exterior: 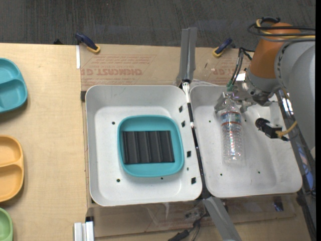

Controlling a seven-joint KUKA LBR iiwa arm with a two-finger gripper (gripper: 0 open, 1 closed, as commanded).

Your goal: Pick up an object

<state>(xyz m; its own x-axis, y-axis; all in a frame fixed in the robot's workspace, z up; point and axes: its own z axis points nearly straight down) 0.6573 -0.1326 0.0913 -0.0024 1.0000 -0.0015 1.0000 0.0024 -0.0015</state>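
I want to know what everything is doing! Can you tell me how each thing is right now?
Clear plastic bottle: lying on its side in the right bin, cap end under the gripper.
Gripper: down at the bottle's cap end.
Teal tray: flat in the left bin, right way up.
Teal plate: flat on the bench.
Orange plate: flat on the bench.

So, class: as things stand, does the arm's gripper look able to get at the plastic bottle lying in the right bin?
Probably yes: the gripper sits at the cap end of the plastic bottle in the right bin, with nothing lying between them.
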